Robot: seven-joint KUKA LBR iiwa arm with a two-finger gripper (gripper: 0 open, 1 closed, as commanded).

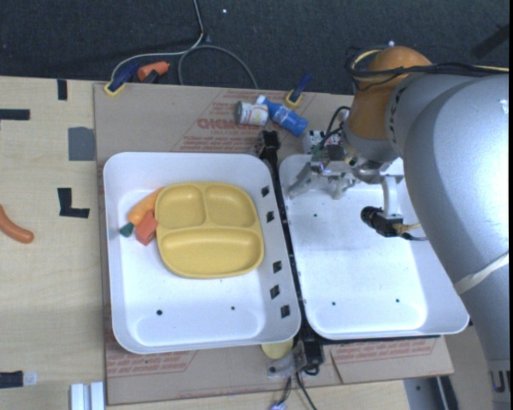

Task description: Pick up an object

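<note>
The tool (325, 178) sits at the right white bin's (368, 306) far-left corner, its state unclear. A yellow sectioned plastic plate (209, 229) fills the left white bin's (188, 327) far half, orange pieces (143, 216) alongside.

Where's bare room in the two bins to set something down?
The right white bin is bare from its middle to the near rim. In the left white bin, a strip before the yellow divided plate is free. The right bin's far corner holds the gripper.
</note>
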